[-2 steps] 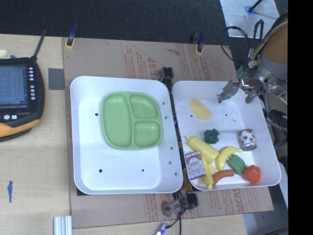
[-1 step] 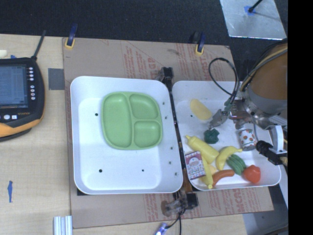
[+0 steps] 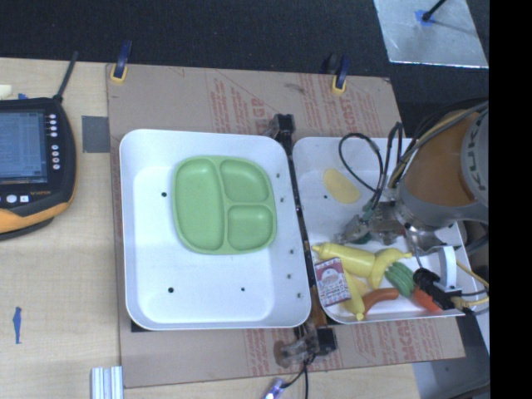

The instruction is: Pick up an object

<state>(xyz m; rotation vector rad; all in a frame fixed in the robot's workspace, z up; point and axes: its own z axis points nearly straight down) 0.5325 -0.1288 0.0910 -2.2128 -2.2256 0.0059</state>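
Camera view, nearest edge first: a small red printed packet [image 3: 331,281], yellow plastic bananas [image 3: 359,260], a red sausage-like toy [image 3: 381,298] and a green vegetable toy [image 3: 401,276] crowd the right white bin [image 3: 312,160]. Just beyond, the claw [image 3: 371,225] sits low over them; its grip cannot be told. Farther left, a green divided plate [image 3: 223,204] lies in the left white bin [image 3: 150,302].
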